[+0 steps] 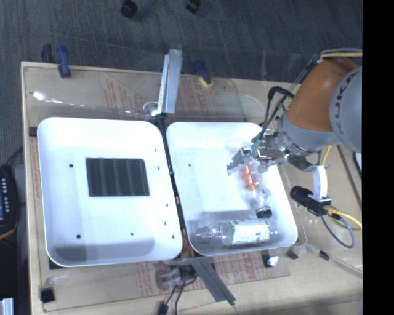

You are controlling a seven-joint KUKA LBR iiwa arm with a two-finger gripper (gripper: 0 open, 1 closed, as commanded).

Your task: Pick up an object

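Lying just beneath pincer [245,161]: orange object [248,177].

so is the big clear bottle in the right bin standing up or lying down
Lying down. The clear bottle rests on its side along the near wall of the right bin, its length running left to right, label facing up.

Dark grey carpet floor [92,24] fills the top of the view; two black chair castors [129,8] sit near the upper edge. Light wood counter [320,271] covered with a clear sheet printed in reddish text. Blue clamps [62,60] grip the counter's far edge, another [202,72] further right. An upright aluminium bar [169,80] stands at the far side. Black device [6,197] at the left edge. Yellow cable [345,216] lies right. Even overhead light.
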